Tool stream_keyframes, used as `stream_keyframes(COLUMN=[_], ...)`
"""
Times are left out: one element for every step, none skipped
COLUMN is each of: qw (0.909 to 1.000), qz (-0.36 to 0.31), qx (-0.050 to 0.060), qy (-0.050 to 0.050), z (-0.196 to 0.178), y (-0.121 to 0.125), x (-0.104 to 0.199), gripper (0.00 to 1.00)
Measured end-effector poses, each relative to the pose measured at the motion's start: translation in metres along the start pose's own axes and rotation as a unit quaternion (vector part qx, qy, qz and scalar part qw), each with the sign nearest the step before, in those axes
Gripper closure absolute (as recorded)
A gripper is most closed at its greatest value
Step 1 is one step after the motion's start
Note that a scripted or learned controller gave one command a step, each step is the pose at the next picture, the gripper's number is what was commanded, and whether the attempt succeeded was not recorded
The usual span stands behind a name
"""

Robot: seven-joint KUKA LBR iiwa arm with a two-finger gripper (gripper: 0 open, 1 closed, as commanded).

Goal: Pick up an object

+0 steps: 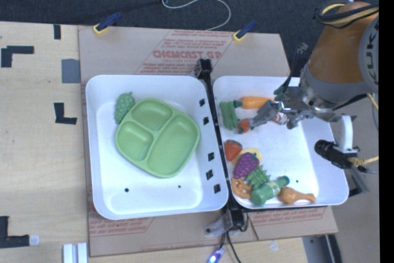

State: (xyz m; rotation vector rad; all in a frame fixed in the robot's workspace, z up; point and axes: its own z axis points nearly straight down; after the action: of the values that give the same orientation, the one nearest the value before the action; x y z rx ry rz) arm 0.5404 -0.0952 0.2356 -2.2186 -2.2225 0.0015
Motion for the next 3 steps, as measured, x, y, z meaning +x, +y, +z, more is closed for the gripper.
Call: stream_keyframes(qw=[1.0000, 1.0000, 1.0000], qz=[-0.004, -0.001, -0.003], qx=[0.002, 0.002, -0.005], qy=[0.002, 0.000, 0.001], z=[-0.011, -0.020, -0.108], y=[-0.059, -0.057, -0.056], x=[0.080, 0.076, 0.116], gripper=[0.00, 1.00, 1.00])
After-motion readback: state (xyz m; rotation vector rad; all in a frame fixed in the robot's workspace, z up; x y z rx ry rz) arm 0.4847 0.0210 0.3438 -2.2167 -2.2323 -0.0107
